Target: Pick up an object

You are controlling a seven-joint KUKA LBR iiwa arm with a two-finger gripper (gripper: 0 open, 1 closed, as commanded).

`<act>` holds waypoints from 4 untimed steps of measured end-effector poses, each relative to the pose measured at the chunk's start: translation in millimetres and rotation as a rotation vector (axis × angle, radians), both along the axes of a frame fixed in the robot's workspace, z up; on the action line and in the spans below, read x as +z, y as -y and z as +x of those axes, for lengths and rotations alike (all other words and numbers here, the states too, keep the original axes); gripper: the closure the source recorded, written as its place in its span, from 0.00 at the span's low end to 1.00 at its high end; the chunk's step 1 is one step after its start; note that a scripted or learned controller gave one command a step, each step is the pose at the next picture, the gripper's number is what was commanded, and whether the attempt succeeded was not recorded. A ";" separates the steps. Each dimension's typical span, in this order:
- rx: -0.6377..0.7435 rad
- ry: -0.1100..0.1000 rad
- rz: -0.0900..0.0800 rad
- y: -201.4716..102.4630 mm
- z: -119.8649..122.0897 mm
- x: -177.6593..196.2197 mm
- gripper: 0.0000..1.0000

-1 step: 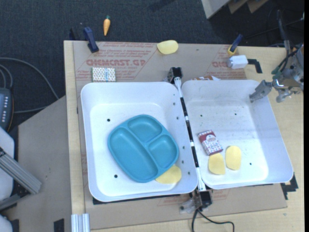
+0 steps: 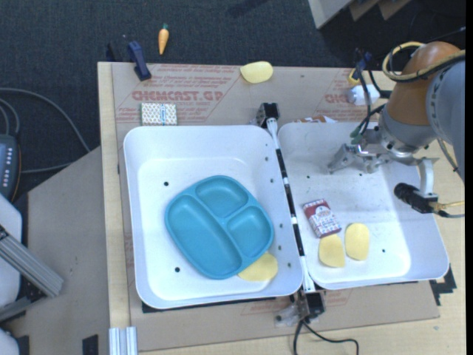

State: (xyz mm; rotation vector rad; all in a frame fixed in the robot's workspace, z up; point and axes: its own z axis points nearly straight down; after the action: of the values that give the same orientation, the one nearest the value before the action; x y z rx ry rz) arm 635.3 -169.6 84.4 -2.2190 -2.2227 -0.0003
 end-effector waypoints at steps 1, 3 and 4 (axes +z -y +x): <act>-0.002 -0.001 0.000 1.1 -59.1 44.8 0.00; 0.000 0.003 0.000 -57.9 -12.2 18.9 0.00; -0.002 0.000 -0.001 -71.8 -89.2 5.4 0.00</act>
State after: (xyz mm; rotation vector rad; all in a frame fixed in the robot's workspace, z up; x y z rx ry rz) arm 546.1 -97.8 89.9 -2.2214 -2.2216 0.0002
